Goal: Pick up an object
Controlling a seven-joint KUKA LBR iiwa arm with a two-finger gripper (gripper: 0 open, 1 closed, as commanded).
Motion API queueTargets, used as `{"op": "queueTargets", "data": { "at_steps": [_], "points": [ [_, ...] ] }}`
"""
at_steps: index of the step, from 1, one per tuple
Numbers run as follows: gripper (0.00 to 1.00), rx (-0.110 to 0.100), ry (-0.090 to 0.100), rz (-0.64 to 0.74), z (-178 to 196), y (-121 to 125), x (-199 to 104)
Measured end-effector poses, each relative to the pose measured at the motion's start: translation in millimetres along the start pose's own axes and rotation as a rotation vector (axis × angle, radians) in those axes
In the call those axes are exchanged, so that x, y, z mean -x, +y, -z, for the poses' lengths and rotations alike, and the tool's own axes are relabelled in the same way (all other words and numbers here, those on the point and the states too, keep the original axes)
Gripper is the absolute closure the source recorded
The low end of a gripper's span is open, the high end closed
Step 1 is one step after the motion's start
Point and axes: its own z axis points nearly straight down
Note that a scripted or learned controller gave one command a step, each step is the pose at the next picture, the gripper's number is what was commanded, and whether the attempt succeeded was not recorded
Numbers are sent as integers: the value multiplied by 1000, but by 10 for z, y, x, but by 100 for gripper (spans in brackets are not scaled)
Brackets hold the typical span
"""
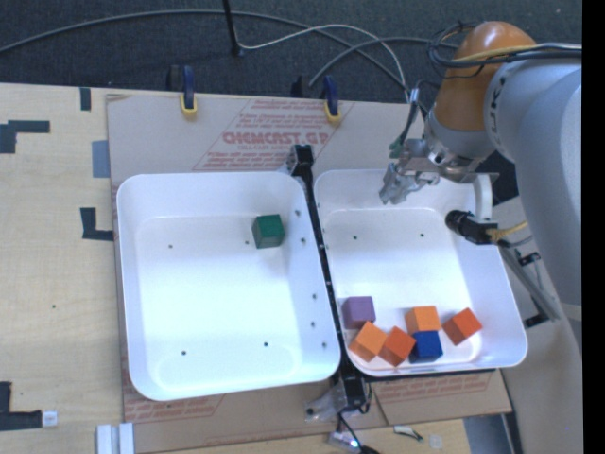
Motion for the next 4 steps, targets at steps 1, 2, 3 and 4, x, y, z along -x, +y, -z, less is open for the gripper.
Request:
{"op": "queueTargets", "data": {
  "at_steps": [1,2,3,4],
  "points": [
    [100,1,0,0,575,46,78],
    [100,-1,0,0,830,51,75],
    [100,-3,1,3,722,-155,-420],
    [100,-2,2,4,819,-347,-979]
  ]
}}
